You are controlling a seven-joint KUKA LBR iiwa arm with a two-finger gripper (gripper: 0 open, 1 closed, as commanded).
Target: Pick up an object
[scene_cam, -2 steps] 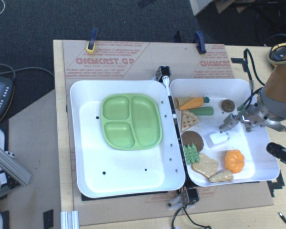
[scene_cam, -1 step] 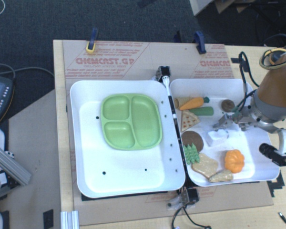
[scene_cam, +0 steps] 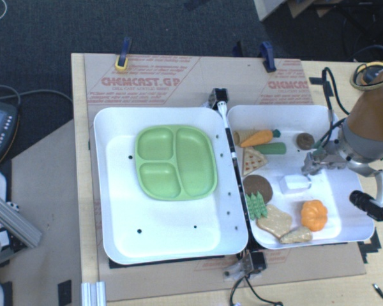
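On the tabletop (scene_cam: 83,171), the left bin (scene_cam: 115,228) holds a green divided plate (scene_cam: 176,162). The right bin (scene_cam: 345,231) has a carrot (scene_cam: 256,138), a brown disc (scene_cam: 257,187), a white block (scene_cam: 295,183) and an orange pepper (scene_cam: 314,215). My gripper (scene_cam: 311,164) hovers just above the white block; I cannot tell whether it is open or closed

Bright, even overhead light; soft shadows, mild glare on white bins (scene_cam: 108,171), slightly soft focus.
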